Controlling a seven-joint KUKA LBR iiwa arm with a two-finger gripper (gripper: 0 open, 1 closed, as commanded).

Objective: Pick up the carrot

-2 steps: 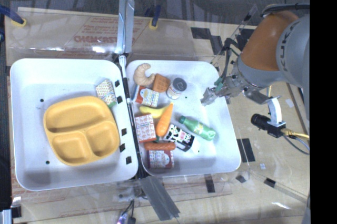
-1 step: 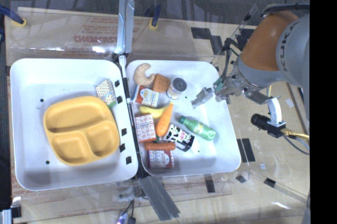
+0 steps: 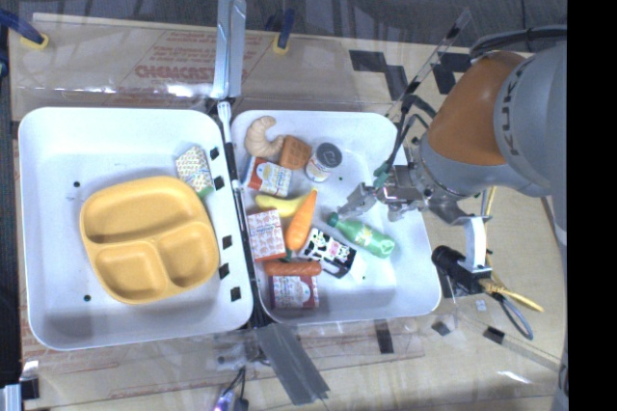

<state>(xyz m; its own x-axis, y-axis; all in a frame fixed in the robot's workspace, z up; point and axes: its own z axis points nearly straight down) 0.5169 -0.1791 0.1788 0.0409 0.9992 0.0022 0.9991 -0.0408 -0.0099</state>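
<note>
The orange carrot [image 3: 301, 218] lies slanted near the middle of the right bin [image 3: 410, 288], its tip pointing down-left among other items. My gripper [image 3: 376, 204] hangs over the right half of that bin, to the right of the carrot and apart from it. Its fingers look spread, with nothing between them. A green bottle [image 3: 364, 235] lies just below the gripper.
Around the carrot lie a croissant [image 3: 258, 136], a small can [image 3: 328, 155], a yellow banana [image 3: 273, 204], a cow-patterned carton [image 3: 328, 252] and red packets [image 3: 292, 288]. The left bin [image 3: 48, 303] holds a yellow divided tray [image 3: 149, 235] and a snack packet [image 3: 196, 170].
</note>
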